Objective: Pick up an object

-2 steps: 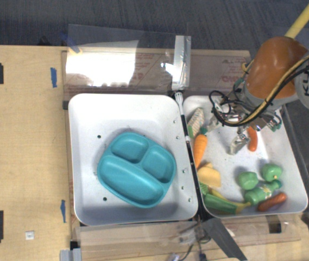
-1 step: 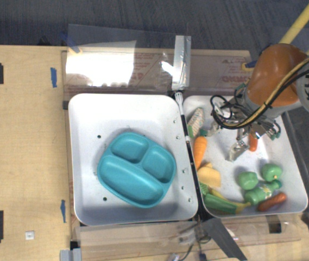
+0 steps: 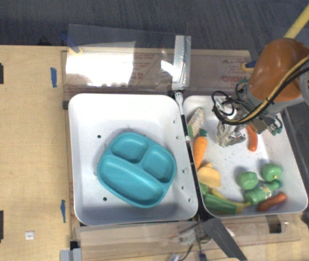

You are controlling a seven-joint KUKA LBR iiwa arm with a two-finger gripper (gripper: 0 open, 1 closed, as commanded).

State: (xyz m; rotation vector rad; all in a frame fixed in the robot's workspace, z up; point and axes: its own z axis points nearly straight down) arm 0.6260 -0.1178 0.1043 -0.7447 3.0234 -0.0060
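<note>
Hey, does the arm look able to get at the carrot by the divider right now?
Probably yes. The carrot lies exposed on the right bin's left side, nothing on top of it. The end effector hovers just to its right. The bin wall and the corn cob close by may crowd a grasp.

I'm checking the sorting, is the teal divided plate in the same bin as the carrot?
No, the teal divided plate lies in the left bin, while the carrot lies in the right bin.
</note>
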